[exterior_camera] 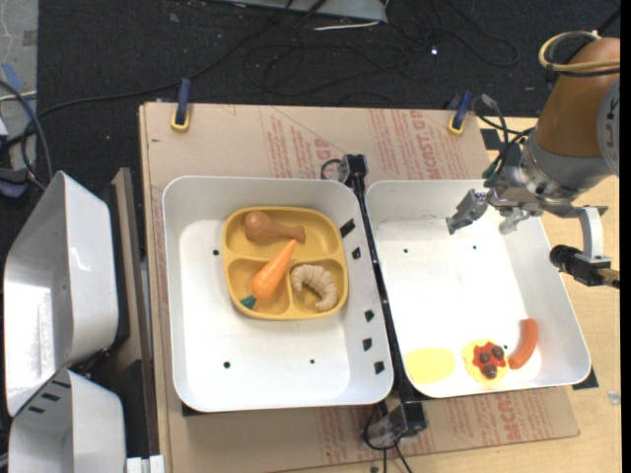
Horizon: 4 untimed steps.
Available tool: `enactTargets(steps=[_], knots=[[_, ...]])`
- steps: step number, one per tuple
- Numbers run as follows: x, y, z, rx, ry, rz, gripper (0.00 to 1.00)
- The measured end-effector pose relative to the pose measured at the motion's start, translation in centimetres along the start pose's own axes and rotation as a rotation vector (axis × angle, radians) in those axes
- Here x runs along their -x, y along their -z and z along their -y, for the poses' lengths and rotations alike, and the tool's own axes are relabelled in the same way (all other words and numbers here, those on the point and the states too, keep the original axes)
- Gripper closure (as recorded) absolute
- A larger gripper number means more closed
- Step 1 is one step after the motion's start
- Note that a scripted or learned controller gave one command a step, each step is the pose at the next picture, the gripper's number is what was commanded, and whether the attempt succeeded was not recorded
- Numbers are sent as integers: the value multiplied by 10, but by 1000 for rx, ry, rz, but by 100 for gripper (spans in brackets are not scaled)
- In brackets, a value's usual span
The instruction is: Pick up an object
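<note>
the arm (577, 106) reaches in from the right, and its gripper (488, 215) hangs above the far part of the right bin (567, 294). the two fingers are spread apart, one pointing left at (461, 217) and the other toward the bin's right side, with nothing between them.

in the right bin, all the objects lie along the near edge: a flat yellow disc (430, 365) toward the near left, a small pizza-like piece with red and dark toppings (486, 359) just right of it, and an orange-red sausage (524, 343) tilted beside that, near the right corner. the gripper is well apart from all three.

the left bin (192, 294) holds a yellow divided plate (233, 269). a brown chicken drumstick (273, 229) lies in its far compartment, an orange carrot (273, 271) rests slanted across the middle divider, and a pale shrimp (315, 285) sits in the near right compartment.

both bins rest on a cardboard sheet (296, 136) clamped at the far edge with yellow clamps (180, 118).
</note>
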State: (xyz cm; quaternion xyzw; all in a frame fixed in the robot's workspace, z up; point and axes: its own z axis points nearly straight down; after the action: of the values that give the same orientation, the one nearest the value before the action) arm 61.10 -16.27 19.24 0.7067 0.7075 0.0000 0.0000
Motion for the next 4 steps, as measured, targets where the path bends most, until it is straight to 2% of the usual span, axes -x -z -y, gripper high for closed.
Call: enactTargets(steps=[1,2,3,4], knots=[[-2,-64,0,-5,-1,-1,0],[-3,-103,1,-3,-1,0,0],[-3,-90,-1,1,-1,1,100],[-4,-25,-4,7,2,2,100]])
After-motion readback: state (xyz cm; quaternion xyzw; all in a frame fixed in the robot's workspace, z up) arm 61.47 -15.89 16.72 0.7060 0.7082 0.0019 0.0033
